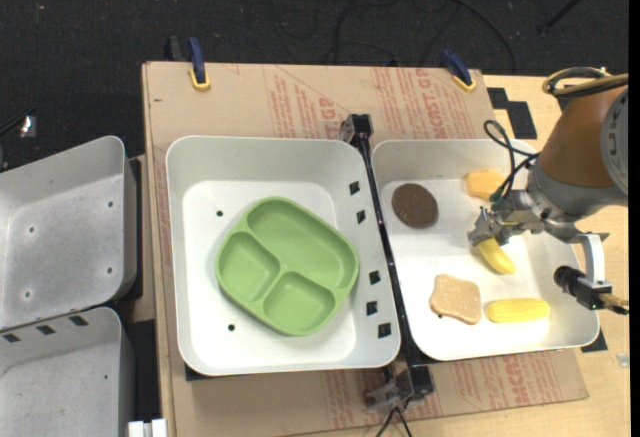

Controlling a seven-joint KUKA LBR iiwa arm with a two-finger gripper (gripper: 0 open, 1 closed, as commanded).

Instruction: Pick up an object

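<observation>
Camera view, near to far: yellow corn-shaped piece (pixel 517 310) and tan toast slice (pixel 456 299) by right white bin's (pixel 430 345) near edge. Green three-compartment plastic plate (pixel 288 265) mid left white bin (pixel 200 345). Gripper (pixel 492 235) touching small yellow banana-like piece (pixel 494 256); finger spacing: cannot tell. Brown round patty (pixel 414 205), yellow-orange chunk (pixel 484 185) toward far edge.
</observation>
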